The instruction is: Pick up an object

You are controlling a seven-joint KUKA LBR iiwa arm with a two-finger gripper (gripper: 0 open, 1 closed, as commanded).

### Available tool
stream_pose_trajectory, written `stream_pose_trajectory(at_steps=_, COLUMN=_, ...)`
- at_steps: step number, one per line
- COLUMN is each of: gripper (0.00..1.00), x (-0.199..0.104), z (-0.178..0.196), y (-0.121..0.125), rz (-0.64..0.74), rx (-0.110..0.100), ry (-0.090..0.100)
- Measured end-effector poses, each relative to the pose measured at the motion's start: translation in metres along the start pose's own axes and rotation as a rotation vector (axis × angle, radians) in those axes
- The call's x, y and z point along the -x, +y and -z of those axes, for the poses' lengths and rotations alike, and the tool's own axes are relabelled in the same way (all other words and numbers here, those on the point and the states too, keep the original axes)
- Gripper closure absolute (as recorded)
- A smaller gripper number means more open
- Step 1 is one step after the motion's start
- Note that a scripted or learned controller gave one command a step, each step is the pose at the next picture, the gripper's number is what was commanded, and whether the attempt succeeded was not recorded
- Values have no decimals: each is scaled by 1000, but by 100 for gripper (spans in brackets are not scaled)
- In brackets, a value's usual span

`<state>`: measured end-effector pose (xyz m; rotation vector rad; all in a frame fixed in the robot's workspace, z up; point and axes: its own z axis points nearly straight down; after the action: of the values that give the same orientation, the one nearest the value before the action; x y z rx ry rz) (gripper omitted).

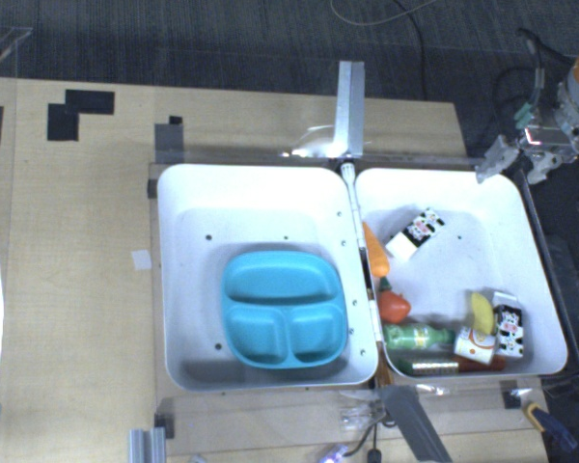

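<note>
The candidate objects all lie in the right bin (536, 258). Nearest the gripper (521, 157) is a small cow-patterned carton (415, 232), lying on its side on the bin floor, below and to the left of the gripper in the camera view, its long axis running diagonally from lower left to upper right, roughly toward the gripper. Farther from the gripper along the divider lie an orange carrot (373, 254) and a red tomato-like item (394, 306). Farthest down, against the near wall, are a green bottle (420, 337), a yellow piece (482, 311) and a second cow-patterned carton (508, 326), packed closely and partly overlapping. The gripper hovers at the upper right corner of the right bin, above its rim and well apart from every object. Nothing is visible between its fingers; at this resolution it cannot be told whether they are spread or closed. The left bin (188, 258), farther still from the gripper, holds a blue divided tray (284, 309). Judgement: the pick has not begun, and the isolated carton appears the easiest target, calling for a move down and left with the fingers set across its long axis.
</note>
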<state>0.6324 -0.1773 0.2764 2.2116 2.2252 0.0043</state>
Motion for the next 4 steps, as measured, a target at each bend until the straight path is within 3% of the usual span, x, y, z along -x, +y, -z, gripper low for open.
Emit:
stream_pose_trajectory(at_steps=1, gripper=0, x=28, z=-19, y=33, rz=51, rx=2, ry=-2)
stream_pose_trajectory(at_steps=2, gripper=0, x=27, z=-107, y=-28, rz=102, rx=-1, ry=0)
stream_pose_trajectory(at_steps=3, gripper=0, x=27, z=-181, y=-84, rz=55, rx=2, ry=-1)
stream_pose_trajectory(at_steps=4, gripper=0, x=26, z=-185, y=-130, rz=-48, rx=12, ry=0)
